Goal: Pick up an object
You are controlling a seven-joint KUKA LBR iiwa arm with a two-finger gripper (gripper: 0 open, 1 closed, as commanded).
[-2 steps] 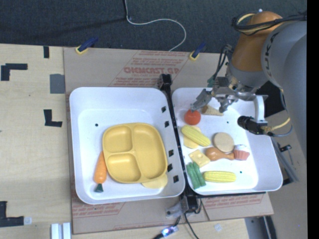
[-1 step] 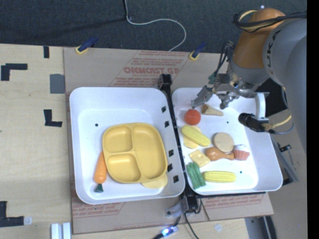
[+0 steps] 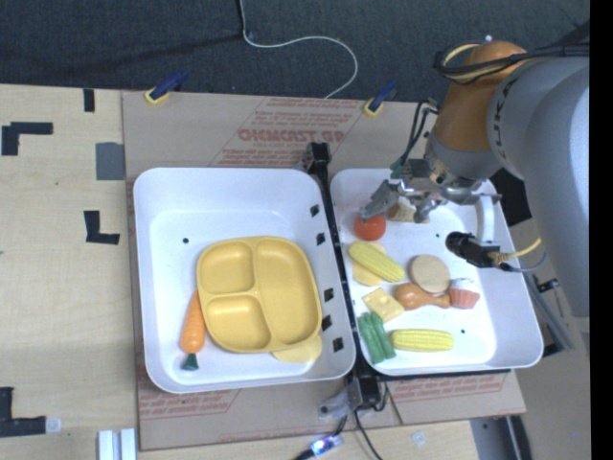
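The gripper (image 3: 395, 197) hangs low over the back part of the right bin (image 3: 508, 348), close to the divider between the 2 bins; whether it is open or closed I cannot tell, and nothing shows between its tips. The red tomato (image 3: 371, 225) lies just beside it, toward the front-left. Further forward are 2 corn cobs (image 3: 375, 261), a bun (image 3: 430, 273) and a green vegetable (image 3: 374, 337), packed close. The left bin (image 3: 158, 257) holds a yellow tray (image 3: 259, 292) and a carrot (image 3: 192, 327)
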